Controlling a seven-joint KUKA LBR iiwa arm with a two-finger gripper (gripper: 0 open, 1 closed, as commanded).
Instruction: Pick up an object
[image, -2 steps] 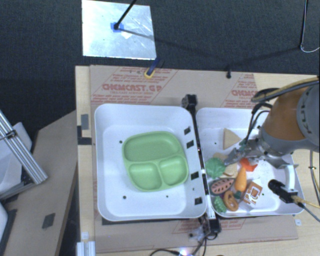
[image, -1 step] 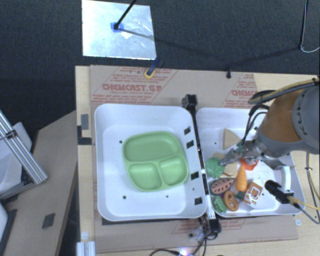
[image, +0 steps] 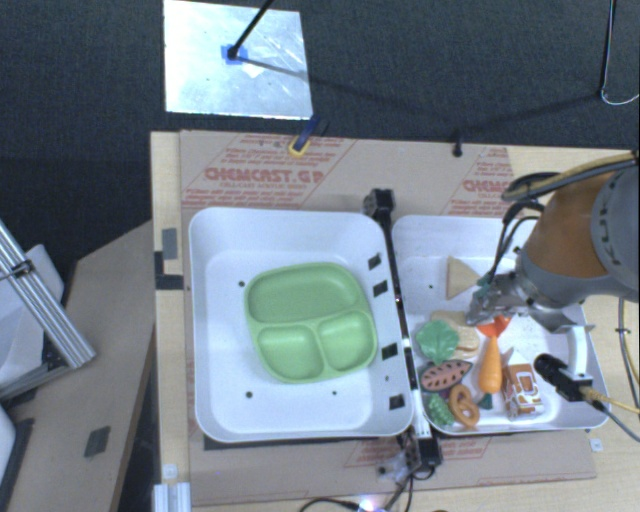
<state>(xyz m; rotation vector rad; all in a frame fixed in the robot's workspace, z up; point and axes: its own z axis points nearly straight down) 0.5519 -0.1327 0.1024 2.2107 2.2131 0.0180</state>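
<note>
In the right bin (image: 425, 245) lies a pile of toy food. A pale wedge (image: 462, 275) rests near the bin's middle, and a green broccoli (image: 437, 340) lies below it. An orange carrot (image: 490, 366), a brown oval piece (image: 446, 376), a pretzel (image: 463, 405) and a small printed box (image: 522, 390) crowd the front. My gripper (image: 487, 305) hangs low over the bin, just right of the wedge and right above a small red piece (image: 495, 325). The arm's grey wrist hides part of the bin's right side.
The left bin (image: 215, 300) holds a green divided plate (image: 310, 320). A black hinge strip (image: 390, 300) runs between the bins. Both bins sit on a cardboard sheet (image: 260, 170), and a metal frame (image: 40, 310) stands at the far left.
</note>
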